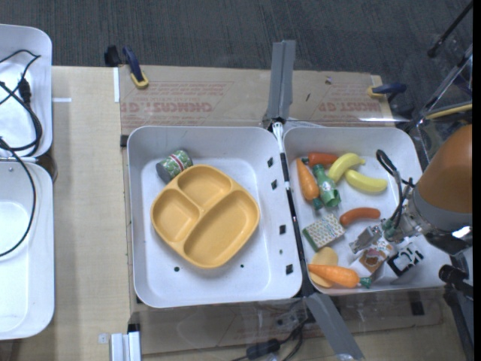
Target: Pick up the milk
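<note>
The milk [323, 232], a small carton with a pale checked pattern, lies tilted in the middle of the right bin [409, 138]. My gripper [377, 239] is low in that bin, to the right of the carton and a short gap away from it. It hangs over a small brown packet [373, 260]. The arm's orange band [453, 175] is at the right edge.
Around the carton lie two carrots [306, 180] [340, 276], a green bottle [326, 187], two bananas [353, 170], a red sausage [359, 215] and a red pepper [323, 158]. The left bin [143, 224] holds a yellow divided plate [204, 215] and a small can [173, 164].
</note>
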You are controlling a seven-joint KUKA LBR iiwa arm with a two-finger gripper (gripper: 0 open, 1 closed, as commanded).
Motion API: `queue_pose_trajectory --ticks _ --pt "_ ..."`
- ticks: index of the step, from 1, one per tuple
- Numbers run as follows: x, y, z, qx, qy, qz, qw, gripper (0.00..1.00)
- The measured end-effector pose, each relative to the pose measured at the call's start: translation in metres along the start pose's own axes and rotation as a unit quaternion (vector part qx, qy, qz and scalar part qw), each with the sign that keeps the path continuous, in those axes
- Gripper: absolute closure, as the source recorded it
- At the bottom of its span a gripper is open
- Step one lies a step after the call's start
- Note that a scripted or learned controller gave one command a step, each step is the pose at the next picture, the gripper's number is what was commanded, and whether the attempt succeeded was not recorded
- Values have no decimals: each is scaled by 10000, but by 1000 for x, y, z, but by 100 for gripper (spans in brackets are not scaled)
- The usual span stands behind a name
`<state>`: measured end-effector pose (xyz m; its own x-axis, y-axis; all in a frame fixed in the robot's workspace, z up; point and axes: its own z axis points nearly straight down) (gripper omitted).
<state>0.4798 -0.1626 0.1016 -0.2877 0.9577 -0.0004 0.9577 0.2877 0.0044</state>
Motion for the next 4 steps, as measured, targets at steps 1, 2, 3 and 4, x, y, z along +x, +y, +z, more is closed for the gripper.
queue_pose_trajectory --ticks 1,2,3,4 --pt "-1 2 -9 -21 -10 14 10000 100" --pt "-1 2 -9 -15 -7 11 10000 0" --pt "-54 -17 9 -3 -16 -602 9982 0" --pt "-57 -18 -21 4 -10 322 9995 0"
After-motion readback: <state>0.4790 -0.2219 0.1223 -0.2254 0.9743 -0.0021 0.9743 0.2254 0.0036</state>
